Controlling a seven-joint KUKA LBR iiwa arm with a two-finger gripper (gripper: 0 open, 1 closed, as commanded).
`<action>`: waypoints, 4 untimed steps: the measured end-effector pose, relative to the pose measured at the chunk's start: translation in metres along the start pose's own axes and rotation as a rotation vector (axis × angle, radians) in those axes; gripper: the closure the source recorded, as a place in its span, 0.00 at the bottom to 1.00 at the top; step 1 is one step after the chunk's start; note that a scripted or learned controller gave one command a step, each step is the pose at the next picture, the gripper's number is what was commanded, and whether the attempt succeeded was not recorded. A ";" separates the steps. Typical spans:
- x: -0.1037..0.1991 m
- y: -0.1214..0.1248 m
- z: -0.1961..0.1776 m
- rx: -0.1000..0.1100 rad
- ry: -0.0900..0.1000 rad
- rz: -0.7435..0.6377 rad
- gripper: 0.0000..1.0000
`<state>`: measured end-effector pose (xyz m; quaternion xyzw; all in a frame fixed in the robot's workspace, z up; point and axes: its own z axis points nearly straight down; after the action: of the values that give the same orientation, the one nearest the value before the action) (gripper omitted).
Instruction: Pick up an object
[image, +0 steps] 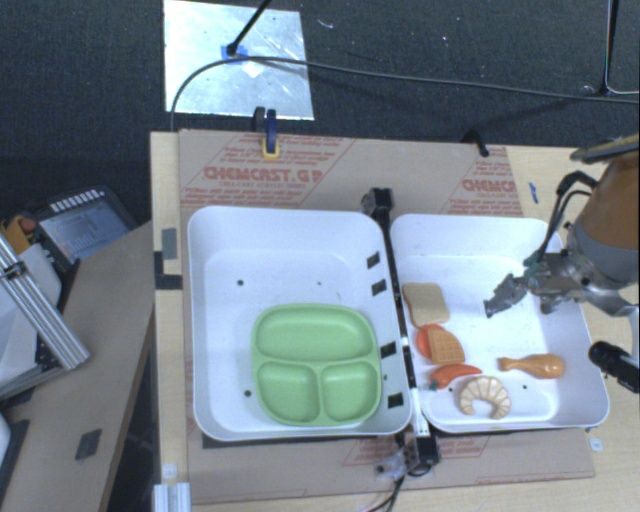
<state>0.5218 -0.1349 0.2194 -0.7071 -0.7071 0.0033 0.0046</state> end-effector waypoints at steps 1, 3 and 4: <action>0.000 0.003 -0.006 -0.013 -0.002 -0.003 0.00; -0.004 0.000 0.097 -0.009 -0.001 -0.001 0.00; -0.004 0.001 0.137 -0.010 -0.001 -0.001 0.00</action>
<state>0.5212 -0.1384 0.0827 -0.7067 -0.7075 0.0001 0.0009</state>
